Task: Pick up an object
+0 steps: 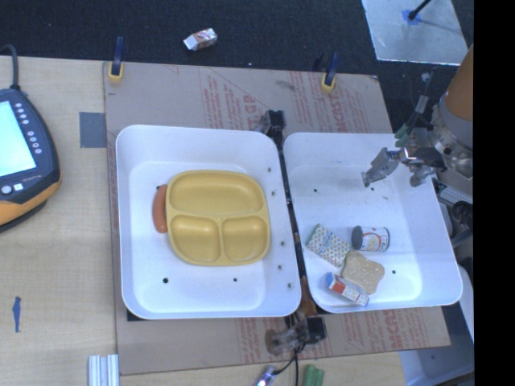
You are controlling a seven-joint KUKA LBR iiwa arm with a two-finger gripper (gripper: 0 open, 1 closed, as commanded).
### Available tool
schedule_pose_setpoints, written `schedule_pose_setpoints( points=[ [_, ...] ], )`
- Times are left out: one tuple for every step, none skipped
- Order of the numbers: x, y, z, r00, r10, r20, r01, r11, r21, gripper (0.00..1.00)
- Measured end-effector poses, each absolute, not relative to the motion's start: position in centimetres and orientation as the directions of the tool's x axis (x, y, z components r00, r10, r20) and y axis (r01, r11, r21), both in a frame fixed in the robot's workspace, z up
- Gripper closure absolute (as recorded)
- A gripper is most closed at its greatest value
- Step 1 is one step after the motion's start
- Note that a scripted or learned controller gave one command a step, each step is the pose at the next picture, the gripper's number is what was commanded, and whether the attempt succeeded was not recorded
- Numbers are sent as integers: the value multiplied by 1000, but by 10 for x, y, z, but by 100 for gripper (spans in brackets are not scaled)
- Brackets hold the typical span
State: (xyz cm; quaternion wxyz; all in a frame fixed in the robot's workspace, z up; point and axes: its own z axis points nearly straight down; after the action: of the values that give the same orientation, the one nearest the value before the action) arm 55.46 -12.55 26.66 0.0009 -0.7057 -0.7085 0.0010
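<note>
While the claw [396,170] hangs over the top right part of the right bin [418,215], its two fingers are spread apart and there is nothing between them. The arm [455,127] comes in from the right side of that bin. Four small things lie in the right bin, all in its lower part and well apart from the claw. A small can [372,239] lies on its side there. Just left of the can is a flat packet [327,244] with a checked pattern. Just below the can is a tan cracker [363,273], and a little box [346,289] with red and blue on it touches the cracker's lower left edge. The left bin [145,215] sits just beside the right bin, on the left. A yellow tray [217,216] with three parts lies in the middle of it, and an orange hot dog [160,208] lies against the tray's left side. Both bins rest on a brown board [346,103] on the desk [56,280]. Far left of the bins, a grey and orange pad [22,163] with a screen lies on the desk. Above the bins, on the dark floor [96,14], there is a small wrapper [200,39].
</note>
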Motion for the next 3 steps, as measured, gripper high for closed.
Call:
schedule_pose_setpoints(
  points=[
    [497, -101, 119, -5, 1000, 0, 1000, 5, -6, 0],
    [629, -140, 92, -3, 1000, 0, 1000, 3, -2, 0],
    [656, -149, 98, -5, 1000, 1, 1000, 5, -2, 0]
  ],
)
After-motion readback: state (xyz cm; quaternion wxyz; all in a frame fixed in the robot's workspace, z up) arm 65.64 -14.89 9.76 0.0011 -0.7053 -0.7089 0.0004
